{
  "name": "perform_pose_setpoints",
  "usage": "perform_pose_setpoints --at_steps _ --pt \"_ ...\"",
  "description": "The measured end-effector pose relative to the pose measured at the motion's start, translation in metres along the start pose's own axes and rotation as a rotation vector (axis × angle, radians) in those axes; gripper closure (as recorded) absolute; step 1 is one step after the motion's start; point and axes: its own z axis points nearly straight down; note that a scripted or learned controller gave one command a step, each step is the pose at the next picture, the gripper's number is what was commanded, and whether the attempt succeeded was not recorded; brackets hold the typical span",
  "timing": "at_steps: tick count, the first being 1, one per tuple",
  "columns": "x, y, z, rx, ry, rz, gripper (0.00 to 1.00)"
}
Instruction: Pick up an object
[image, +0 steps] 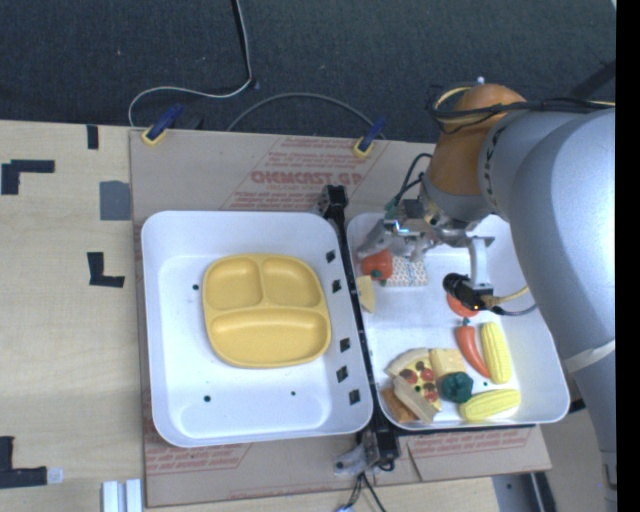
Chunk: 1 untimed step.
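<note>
**Gripper low over a red toy at the far end of the right bin**

Nearest the camera, well to the right of the yellow three-section plastic plate (267, 309), a cluster of toy food sits in the near part of the right-hand shallow white bin (425, 322). It includes a tan wedge of toy pizza with coloured toppings (413, 378). Just right of the wedge is a dark green rounded toy (457, 385), and beside that a yellow toy corn cob lying crosswise (490, 404).

A little farther back, a second yellow corn cob (496, 352) lies lengthwise, with an orange carrot-shaped toy (472, 352) touching its plate-side edge.

The plate itself lies flat in the middle of the left-hand shallow white bin (180, 400). Just right of the plate's far corner, past the seam between the bins, is a small pale yellow piece (367, 295).

Farther back still, right of the plate, a small red and orange toy (377, 265) lies beside a white speckled piece (406, 270). The metal two-finger gripper (395, 238) hangs directly over the red toy, very close to it. From this angle I cannot tell whether the gripper is open or closed, or whether it grips the toy. Behind it rises the arm's orange band (465, 160).

Both bins rest on a brown cardboard sheet (290, 175).
</note>
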Motion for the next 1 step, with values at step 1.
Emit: perform_pose_setpoints --at_steps 1 --pt "-0.0042 0.0093 0.0087 0.009 0.0 -0.001 0.0"
